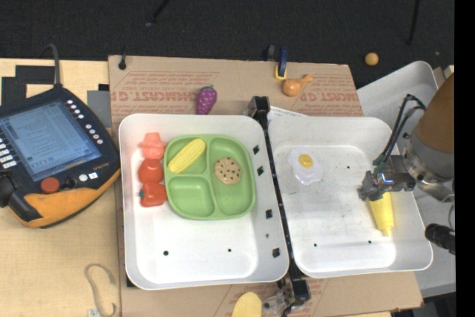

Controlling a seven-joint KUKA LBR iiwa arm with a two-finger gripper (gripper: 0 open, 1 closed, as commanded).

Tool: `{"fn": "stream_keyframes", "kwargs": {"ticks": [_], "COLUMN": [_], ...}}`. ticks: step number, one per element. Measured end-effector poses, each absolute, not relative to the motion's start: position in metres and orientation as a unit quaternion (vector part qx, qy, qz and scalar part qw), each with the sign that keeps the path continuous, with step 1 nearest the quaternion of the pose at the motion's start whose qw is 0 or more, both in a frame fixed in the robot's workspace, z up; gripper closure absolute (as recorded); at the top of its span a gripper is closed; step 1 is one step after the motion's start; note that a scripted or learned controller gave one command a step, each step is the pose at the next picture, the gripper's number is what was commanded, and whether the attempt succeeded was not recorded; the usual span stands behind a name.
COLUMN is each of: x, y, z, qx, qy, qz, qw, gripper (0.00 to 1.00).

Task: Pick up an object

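Note:
My gripper [376, 188] is low over the right side of the right bin [334, 249]. A yellow bottle-shaped toy [383, 215] lies or hangs directly below it, its upper end hidden under the gripper and its tip pointing toward the bin's front. I cannot make out whether the toy is gripped. A fried-egg toy [305, 163] lies in the same bin, to the left of the gripper. The left bin [193, 256] holds a green divided plate [197, 198] carrying a corn cob [185, 154] and a cookie [228, 171], with a red and orange toy [151, 176] beside it.
On the cardboard behind the bins lie purple grapes [206, 99] and an orange pear-like toy [295, 85]. A yellow lemon [247, 304] sits at the front edge. A teach pendant [52, 152] rests at the left. The arm's grey body [438, 145] stands over the right bin's edge.

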State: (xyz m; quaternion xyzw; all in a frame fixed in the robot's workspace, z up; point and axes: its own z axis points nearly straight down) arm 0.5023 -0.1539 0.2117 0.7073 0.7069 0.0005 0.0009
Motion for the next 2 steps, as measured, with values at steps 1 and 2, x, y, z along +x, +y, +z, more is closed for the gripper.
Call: {"fn": "stream_keyframes", "kwargs": {"ticks": [1,2], "x": [0.502,0.528], "y": [-0.155,-0.107], "z": [0.228,0.218], "qx": [0.707,0.706], "qy": [0.707,0.708], "qz": [0.0001,0.0], "qw": [0.0,-0.001], "gripper": [1.0,1.0]}}
